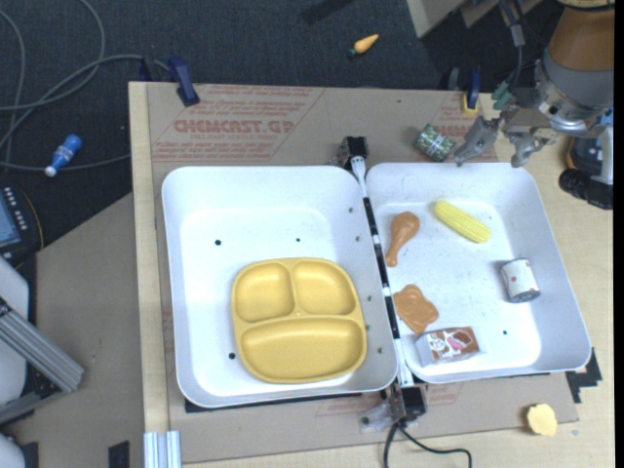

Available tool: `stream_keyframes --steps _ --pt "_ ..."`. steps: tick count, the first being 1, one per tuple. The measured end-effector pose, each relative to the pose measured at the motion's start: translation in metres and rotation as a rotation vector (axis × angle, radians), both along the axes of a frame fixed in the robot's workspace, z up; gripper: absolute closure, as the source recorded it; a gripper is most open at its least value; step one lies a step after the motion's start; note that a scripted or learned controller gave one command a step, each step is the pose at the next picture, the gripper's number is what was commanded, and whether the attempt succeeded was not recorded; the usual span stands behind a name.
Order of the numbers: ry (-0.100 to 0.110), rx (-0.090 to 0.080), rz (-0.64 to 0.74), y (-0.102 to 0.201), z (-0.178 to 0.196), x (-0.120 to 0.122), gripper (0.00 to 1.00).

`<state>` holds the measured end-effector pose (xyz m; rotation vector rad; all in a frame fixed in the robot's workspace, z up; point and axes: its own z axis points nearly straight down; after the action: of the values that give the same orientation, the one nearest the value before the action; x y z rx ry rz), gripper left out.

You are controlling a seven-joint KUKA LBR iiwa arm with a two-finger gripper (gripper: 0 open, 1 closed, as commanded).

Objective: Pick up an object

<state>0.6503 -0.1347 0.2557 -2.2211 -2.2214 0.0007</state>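
The right bin (546,252) holds a yellow corn cob (462,221), an orange drumstick (400,235), a brown flat piece (415,307), a small grey can (520,281) and a brown snack packet (448,344). My gripper (501,142) hangs above the far rim of the right bin, its two fingers spread apart with nothing between them. It stands beyond the corn cob, well above it. The left bin (195,222) holds a yellow divided plate (297,318).
A small green can (435,143) lies on the cardboard just left of the gripper. A yellow lump (541,418) sits off the bin at the front right. A black clamp (353,149) stands at the bins' far joint. An orange toy (366,43) and a blue bottle (64,153) lie on the floor.
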Motion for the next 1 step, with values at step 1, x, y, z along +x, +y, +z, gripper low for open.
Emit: stream_keyframes --steps 1 --pt "0.01 0.001 -0.002 -0.0207 -0.1809 -0.0015 0.0"
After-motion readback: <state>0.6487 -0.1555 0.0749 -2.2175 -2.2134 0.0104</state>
